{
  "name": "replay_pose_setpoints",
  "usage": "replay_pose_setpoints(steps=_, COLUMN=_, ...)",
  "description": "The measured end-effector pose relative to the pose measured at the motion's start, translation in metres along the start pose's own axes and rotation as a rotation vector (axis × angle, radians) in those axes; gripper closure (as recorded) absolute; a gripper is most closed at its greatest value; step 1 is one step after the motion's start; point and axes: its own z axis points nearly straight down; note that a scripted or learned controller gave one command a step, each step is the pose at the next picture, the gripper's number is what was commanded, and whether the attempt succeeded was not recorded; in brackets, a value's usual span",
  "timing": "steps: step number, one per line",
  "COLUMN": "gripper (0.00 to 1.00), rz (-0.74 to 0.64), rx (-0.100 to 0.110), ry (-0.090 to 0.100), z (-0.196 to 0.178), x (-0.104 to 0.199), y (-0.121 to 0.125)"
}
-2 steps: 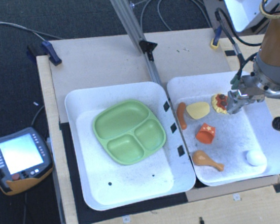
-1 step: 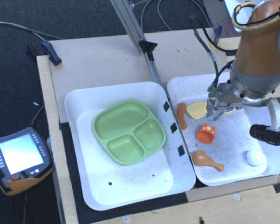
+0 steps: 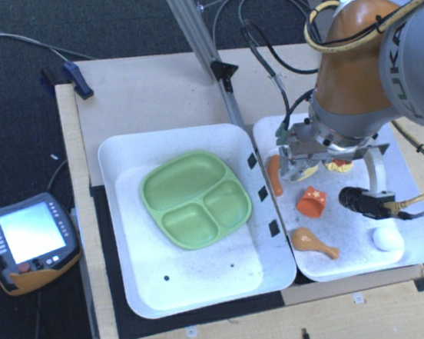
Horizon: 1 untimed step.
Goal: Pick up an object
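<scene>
A wooden table point(image 3: 146, 80) holds two flat white bins side by side. The left bin point(image 3: 135, 291) has a green plate point(image 3: 195, 199) lying in it, and the plate has three parts. The grey arm with the orange band point(image 3: 351, 46) reaches in from the right and hangs over the right bin point(image 3: 421, 199). Its gripper point(image 3: 304, 162) points down over the top part of that bin, close to the wall between the two bins. The arm's own body hides the tips, so no one can tell if the fingers are open or closed, and nothing can be seen held between them. Just left of the gripper lies a long orange piece point(image 3: 275, 176), close to the bin's left wall. A small orange block point(image 3: 311, 203) sits a little lower, near the middle of the bin. Below that lies a tan toy shaped like a chicken leg point(image 3: 312, 242). A white ball point(image 3: 387, 239) rests near the bin's lower right corner. A bit of yellow and red point(image 3: 339, 163) peeks out from under the arm. A black part with a yellow cable point(image 3: 367, 202) hangs beside the ball. Off the table on the left sits a hand controller with a bright screen point(image 3: 27, 239).
</scene>
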Motion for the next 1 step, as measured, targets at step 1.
replay_pose_setpoints(steps=1, gripper=1.00, rz=-0.001, rx=-0.001, ry=0.001, z=-0.0029, x=0.0589, y=0.0021)
